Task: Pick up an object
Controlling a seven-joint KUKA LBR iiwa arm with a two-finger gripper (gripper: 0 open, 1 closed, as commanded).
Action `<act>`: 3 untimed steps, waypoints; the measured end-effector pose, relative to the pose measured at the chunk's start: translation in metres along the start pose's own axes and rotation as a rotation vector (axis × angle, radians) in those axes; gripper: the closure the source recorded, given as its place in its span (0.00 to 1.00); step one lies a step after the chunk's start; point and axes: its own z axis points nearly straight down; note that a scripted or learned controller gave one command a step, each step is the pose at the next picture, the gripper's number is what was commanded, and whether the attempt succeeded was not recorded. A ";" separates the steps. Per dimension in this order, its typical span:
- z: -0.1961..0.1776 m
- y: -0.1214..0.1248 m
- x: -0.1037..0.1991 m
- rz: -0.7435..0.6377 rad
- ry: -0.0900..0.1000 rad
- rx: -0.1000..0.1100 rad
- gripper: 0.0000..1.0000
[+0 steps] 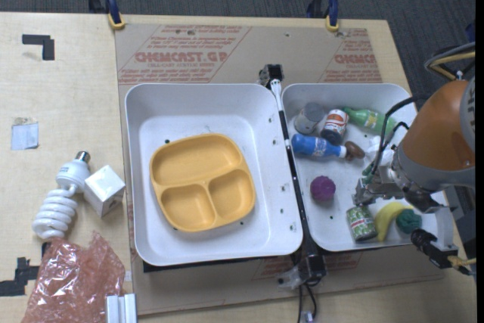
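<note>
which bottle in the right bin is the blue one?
The blue bottle lying on its side mid-bin, white cap end pointing right. The green bottle lies further back, and the small dark bottle with a white-and-red label sits between them.

Out on the tabletop at the left, a white spiral light bulb lies just beside a small white cube, with crinkled pinkish plastic wrap below them. Two blue-handled clamps grip the printed cardboard sheet at the far edge.

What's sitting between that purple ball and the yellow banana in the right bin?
In the camera view, the gripper and a small green can lie between the purple ball and the banana.
</note>
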 end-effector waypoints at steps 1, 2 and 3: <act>0.000 0.000 0.000 0.000 0.000 0.000 0.00; 0.020 -0.002 0.035 -0.005 0.001 0.004 0.00; 0.010 -0.001 0.035 -0.003 0.001 0.001 1.00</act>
